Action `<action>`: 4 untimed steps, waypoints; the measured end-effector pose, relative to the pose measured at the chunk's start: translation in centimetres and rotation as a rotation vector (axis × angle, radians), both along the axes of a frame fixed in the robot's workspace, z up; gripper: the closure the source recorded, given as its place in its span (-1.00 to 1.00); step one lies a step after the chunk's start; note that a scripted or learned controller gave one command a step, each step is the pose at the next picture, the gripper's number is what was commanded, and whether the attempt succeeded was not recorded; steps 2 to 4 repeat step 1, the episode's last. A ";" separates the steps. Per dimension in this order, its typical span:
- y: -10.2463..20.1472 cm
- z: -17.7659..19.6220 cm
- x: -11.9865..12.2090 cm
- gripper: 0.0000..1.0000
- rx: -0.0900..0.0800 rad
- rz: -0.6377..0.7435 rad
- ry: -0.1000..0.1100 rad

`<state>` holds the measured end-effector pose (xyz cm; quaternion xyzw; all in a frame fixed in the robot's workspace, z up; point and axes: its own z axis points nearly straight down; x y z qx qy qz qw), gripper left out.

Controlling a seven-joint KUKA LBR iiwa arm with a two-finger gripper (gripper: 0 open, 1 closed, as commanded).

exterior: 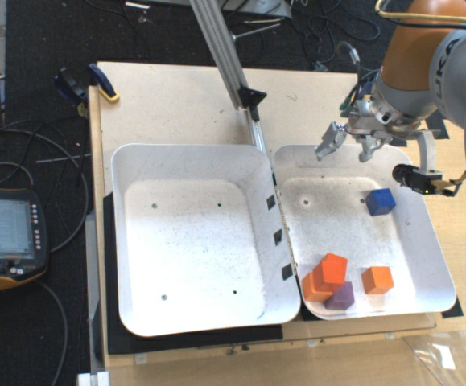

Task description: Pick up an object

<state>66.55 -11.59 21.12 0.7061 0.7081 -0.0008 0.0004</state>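
- We see the arm [434, 55] reaching in from the right, its end effector [349, 145] hanging above the far rim of the right bin [434, 248].
- Its two fingers [329, 145] are spread apart with nothing between them.
- In the right bin we count several blocks. A blue block [380, 202] lies toward the far right side, below and to the right of the end effector and apart from it.
- Near the front edge, a large orange block [329, 270] sits on or against another orange piece [315, 289], with a purple block [340, 297] touching them at the front.
- A smaller orange block [377, 280] lies just to the right of that cluster, apart from it.
- The left bin [128, 215] sits beside the right one on the counter [168, 103], their inner rims meeting.
- A metal strut [220, 43] slants down to the gap between the bins.
- A handheld control pendant [7, 236] lies on the floor at the left.
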 end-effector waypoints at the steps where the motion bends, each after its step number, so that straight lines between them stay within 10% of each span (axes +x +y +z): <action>1: -7.7 -6.5 -1.6 -1.00 0.000 -0.010 0.006; 4: -7.7 -6.5 -1.6 -1.00 0.000 -0.010 0.006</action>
